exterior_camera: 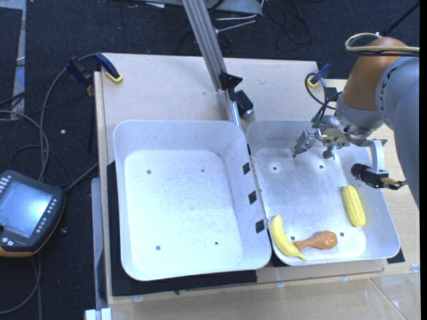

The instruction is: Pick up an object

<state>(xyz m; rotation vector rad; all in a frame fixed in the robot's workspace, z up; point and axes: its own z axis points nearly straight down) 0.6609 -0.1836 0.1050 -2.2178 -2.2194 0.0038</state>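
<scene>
Likely light, rigid and slippery, 3 toys lie in the right bin (280,135): corn cob (353,206), banana (283,237), drumstick (318,241); grasp mid-length. Gripper (316,145) fingers spread, holding nothing.

Banana (283,239), orange drumstick (317,241) and yellow corn cob (353,205), all loose on the right bin's (373,248) near floor

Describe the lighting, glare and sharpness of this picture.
Camera view: even, flat overhead light, soft faint shadows; the white bins look bright, slightly washed out, no hard glare; the banana, corn cob and gripper look soft; overall grainy, low resolution.
</scene>
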